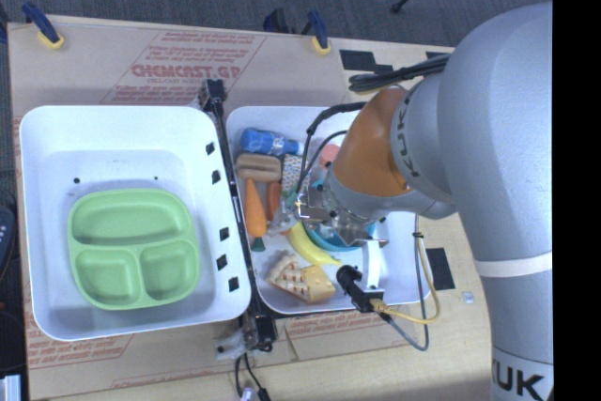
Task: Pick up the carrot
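The carrot [254, 210] is a slim orange piece lying lengthwise near the left wall of the right bin [406, 288]. A reddish sausage-like piece [273, 198] rests against its right side. My gripper [317, 219] hangs low over the middle of the right bin, just right of the carrot, largely hidden beneath the orange-banded wrist [374, 153]. I see nothing held in it.
In the right bin also lie a blue packet [266, 143], a tan bun [258, 166], a yellow banana [311, 248], a waffle-like wedge [300, 279] and a blue item [349, 243] under the gripper. The left bin [38, 146] holds a green divided plate [133, 247].
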Controlling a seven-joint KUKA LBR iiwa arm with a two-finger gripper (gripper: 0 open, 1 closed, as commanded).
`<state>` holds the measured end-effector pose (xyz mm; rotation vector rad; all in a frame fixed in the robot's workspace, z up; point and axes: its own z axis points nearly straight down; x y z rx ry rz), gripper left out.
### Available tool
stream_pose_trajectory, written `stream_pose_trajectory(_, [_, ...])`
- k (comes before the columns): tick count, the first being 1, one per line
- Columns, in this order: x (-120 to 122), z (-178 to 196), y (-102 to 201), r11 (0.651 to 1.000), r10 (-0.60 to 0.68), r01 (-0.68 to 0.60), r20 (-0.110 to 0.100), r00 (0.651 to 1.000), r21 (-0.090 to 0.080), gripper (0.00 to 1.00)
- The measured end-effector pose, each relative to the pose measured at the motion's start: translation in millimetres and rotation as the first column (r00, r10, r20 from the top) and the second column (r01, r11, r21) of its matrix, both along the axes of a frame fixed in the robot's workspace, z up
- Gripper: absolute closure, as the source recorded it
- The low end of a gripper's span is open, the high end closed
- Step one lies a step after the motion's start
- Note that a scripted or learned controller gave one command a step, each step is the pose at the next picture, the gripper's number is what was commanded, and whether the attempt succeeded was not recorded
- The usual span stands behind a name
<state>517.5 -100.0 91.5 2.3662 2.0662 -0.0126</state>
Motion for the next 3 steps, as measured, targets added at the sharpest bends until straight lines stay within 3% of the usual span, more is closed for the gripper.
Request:
stream_pose_trajectory(1, [55.0, -0.4, -3.6, 0.919, -0.393, 0.393, -0.005, 0.919, 0.005, 0.0])
stream_pose_trajectory(2, [5.3, 103.3, 72.6, 0.921, -0.389, 0.389, 0.0, 0.921, 0.012, 0.0])
stream_pose_trajectory(3, [0.7, 98.9, 99.4, 0.921, -0.39, 0.39, -0.01, 0.921, 0.004, 0.0])
